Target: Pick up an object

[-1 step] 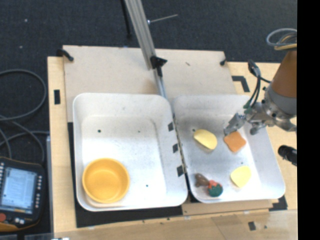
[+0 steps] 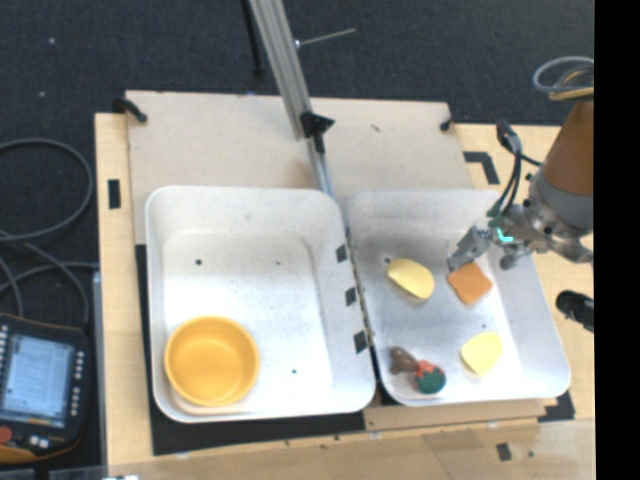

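Over the right bin [image 2: 540,318] we saw the tool [image 2: 490,251] hanging with its fingers spread, gripping nothing, right above the orange block [image 2: 471,284]. Near it sat a yellow piece [image 2: 411,278], another [image 2: 482,352] toward the front, and a brown-green toy [image 2: 418,370]. Left bin [image 2: 250,258] had a yellow bowl [image 2: 211,360].

One fixed camera looks down at a slant from well above the bench [image 2: 250,138], taking in both white bins [image 2: 180,218].

End effector [image 2: 487,249] above orange block [image 2: 471,284]
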### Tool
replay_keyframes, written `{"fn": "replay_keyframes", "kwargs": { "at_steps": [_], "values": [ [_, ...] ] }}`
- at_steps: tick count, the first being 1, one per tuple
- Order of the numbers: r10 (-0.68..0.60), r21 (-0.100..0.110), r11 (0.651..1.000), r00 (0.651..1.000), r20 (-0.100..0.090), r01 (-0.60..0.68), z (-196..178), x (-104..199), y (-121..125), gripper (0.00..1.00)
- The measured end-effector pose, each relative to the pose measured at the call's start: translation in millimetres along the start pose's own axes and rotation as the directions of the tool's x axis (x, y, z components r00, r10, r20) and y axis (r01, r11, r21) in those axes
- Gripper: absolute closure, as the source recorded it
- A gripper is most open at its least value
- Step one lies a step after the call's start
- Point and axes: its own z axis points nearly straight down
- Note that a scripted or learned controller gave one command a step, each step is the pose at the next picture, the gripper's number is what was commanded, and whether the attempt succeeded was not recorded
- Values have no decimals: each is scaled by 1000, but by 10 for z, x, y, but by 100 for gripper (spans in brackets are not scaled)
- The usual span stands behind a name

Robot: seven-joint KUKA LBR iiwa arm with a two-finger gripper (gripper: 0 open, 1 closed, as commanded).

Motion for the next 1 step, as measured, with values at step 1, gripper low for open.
{"fn": "replay_keyframes", "kwargs": {
  "at_steps": [1],
  "values": [
    [2,6,1000,1000,1,-2,600,68,1,0]
  ]
}}
